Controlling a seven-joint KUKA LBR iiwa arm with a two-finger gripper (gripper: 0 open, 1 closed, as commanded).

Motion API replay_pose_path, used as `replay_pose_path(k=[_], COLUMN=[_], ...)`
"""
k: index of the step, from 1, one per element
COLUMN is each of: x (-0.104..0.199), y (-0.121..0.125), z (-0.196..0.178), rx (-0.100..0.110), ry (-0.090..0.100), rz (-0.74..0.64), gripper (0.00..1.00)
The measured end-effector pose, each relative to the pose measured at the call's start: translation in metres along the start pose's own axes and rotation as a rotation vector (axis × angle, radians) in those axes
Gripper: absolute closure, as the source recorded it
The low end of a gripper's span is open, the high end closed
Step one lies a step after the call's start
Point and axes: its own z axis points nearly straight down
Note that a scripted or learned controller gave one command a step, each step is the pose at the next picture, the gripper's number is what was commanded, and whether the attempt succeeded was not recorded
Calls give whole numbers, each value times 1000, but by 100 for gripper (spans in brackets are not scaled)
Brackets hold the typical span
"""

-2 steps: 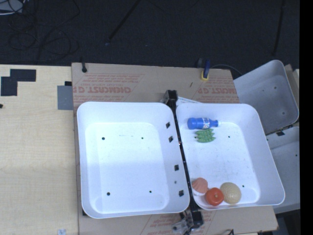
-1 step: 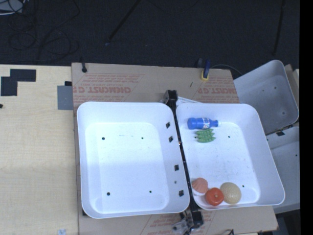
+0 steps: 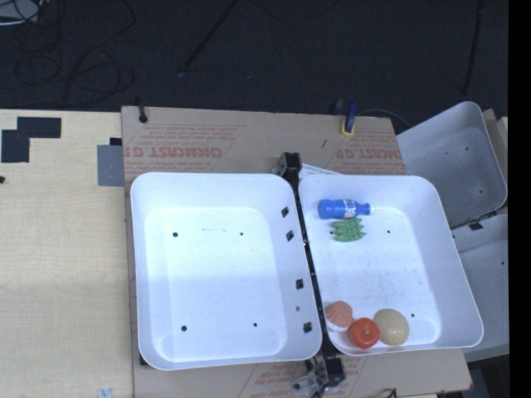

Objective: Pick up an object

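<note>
Toys wait in the right bin

Nearest sit a red ball (image 3: 362, 332), a tan ball (image 3: 392, 326) and a pink shell (image 3: 338, 313), touching. They may roll. Farther back, the blue bottle (image 3: 342, 209) beside a green toy (image 3: 348, 230) looks easier to grab. Nobody can tell the gripper's state.

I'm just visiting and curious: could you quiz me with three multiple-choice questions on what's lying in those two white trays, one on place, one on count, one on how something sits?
1. Which bin holds the objects?
A. left bin
B. right bin
C. both

2. How many objects lie in it?
A. three
B. five
C. eight

3. How does the blue bottle sit?
A. upright
B. lying on its side
C. propped on the rim

Answers:
1 B: everything sits in the right bin.
2 B: blue bottle, green item, pink piece, red ball, tan ball.
3 B: its length runs flat along the bin floor.
</note>
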Motion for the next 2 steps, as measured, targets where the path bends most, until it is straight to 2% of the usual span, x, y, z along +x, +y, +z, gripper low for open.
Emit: replay_pose_path(k=[1,2], x=[0,0], y=[0,1], z=[0,-9], rx=[1,2], ry=[1,0], rz=[0,-5], gripper=[0,100])
